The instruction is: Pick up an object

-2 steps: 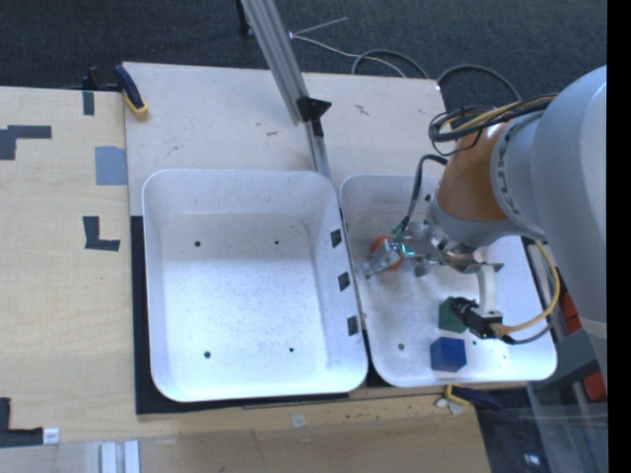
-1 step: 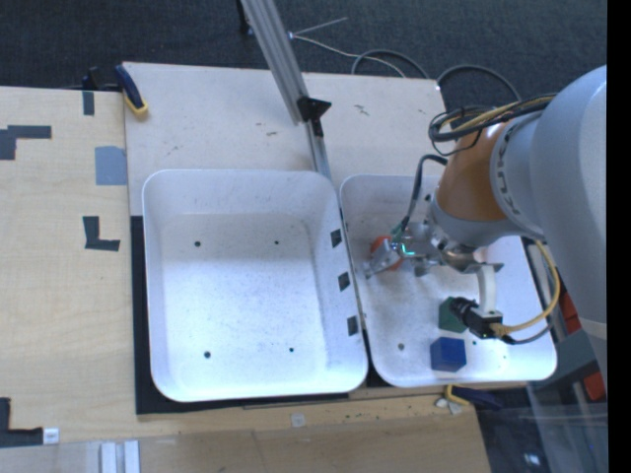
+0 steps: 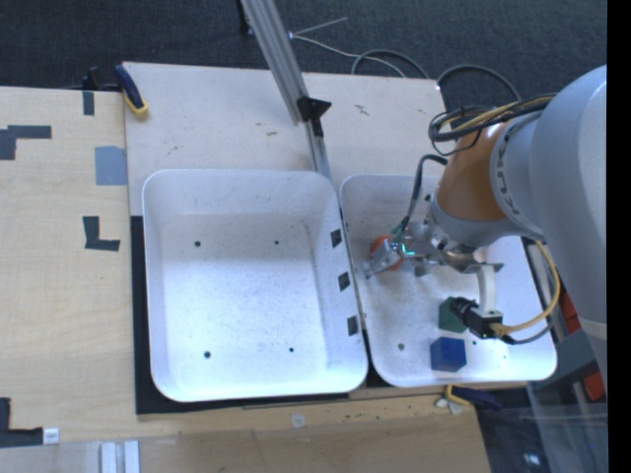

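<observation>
My gripper [image 3: 396, 260] is low inside the right bin [image 3: 513, 368], near its left wall, with the grey arm and its orange band coming in from the right. A small red-orange object [image 3: 379, 250] lies right at the gripper's tip, touching or nearly touching it, beside a teal-green glint. I cannot make out whether anything is held. A blue cube [image 3: 449, 353] rests near the bin's front edge. A dark green object [image 3: 454, 313] lies just behind the cube, to the gripper's lower right.
The left bin [image 3: 158, 264] stands beside the right one, sharing a raised divider with black clips [image 3: 343, 280]. A slanted metal rail [image 3: 281, 52] rises behind the bins. A yellow-handled clamp [image 3: 131, 92] sits at the bench's back left.
</observation>
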Robot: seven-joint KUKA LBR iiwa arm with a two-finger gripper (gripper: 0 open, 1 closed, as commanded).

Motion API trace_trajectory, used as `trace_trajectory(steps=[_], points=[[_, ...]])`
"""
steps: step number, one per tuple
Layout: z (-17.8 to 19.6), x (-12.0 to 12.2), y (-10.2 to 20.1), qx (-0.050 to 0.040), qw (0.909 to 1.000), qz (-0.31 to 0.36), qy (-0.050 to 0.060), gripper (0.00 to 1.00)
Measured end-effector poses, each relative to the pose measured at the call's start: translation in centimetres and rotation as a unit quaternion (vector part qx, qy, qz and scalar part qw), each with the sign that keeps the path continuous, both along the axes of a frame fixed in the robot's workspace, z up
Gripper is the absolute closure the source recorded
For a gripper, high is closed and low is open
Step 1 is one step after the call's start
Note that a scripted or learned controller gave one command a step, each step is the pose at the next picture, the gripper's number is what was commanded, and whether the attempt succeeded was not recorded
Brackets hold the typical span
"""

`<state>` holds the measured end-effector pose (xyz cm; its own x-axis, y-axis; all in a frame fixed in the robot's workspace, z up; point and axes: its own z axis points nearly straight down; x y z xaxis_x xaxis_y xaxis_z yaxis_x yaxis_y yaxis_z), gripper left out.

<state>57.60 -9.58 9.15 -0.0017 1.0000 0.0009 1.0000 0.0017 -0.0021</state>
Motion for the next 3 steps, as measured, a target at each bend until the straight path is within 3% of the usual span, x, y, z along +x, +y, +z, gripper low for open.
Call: trace_trajectory(steps=[3], points=[[0.0, 0.0, 0.0, 0.0, 1.0, 0.0, 0.0, 0.0]])
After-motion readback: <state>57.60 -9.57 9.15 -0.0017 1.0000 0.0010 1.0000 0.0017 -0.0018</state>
